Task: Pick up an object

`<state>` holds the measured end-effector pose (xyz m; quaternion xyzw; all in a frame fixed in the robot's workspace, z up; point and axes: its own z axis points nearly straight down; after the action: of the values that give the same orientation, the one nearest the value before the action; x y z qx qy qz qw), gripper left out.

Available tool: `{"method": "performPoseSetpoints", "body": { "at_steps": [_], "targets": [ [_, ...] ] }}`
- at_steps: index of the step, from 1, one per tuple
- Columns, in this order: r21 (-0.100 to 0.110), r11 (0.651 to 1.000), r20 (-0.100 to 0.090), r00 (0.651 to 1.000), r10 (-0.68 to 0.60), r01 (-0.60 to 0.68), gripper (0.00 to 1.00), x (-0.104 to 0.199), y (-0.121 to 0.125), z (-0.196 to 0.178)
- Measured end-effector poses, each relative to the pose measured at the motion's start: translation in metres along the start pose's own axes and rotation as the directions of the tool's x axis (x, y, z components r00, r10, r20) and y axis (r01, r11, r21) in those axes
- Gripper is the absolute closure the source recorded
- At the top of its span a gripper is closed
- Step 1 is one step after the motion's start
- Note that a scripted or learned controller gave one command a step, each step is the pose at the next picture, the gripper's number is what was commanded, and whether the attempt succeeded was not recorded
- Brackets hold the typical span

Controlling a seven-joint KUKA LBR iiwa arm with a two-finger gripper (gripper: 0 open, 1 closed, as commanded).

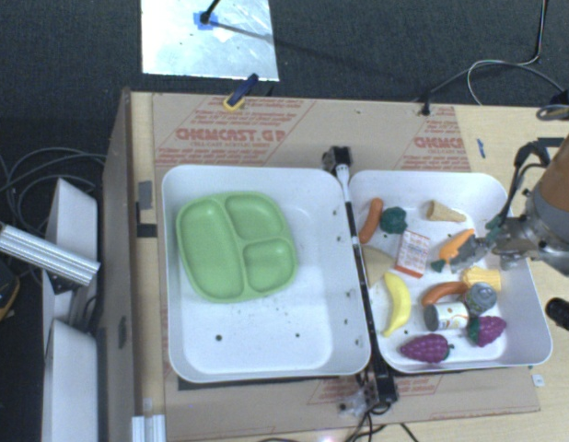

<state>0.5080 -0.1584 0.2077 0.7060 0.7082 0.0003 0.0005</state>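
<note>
Cardboard printed with red lettering covers the bench, and 2 shallow white bins sit on it side by side. The left bin holds 1 light green divided plate with 3 compartments, lying toward its left half.

The right bin holds the small toy foods: an orange hot dog near the dividing edge, a dark green broccoli piece just beside it, a tan wedge, a red-and-white packet, a carrot, a yellow banana, a second sausage, a yellow block, a grey round piece, a small can and 2 purple grape bunches.

From the right, the gripper hangs over the bin's right side, near the carrot and yellow block. Whether its claw is spread or pinching anything cannot be told.
</note>
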Motion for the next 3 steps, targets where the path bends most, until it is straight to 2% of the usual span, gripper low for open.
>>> {"method": "performPoseSetpoints", "body": {
  "at_steps": [1, 2, 3],
  "targets": [
    [-0.001, 1.0, 0.001, 1.0, 0.001, -0.001, 0.0, 0.004, 0.019, 0.123],
    [0.001, 1.0, -0.001, 1.0, 0.0, 0.0, 0.0, 0.033, -0.002, 0.124],
    [-0.001, 1.0, 0.0, 1.0, 0.0, 0.0, 0.0, 0.036, 0.021, 0.123]
  ]
}}
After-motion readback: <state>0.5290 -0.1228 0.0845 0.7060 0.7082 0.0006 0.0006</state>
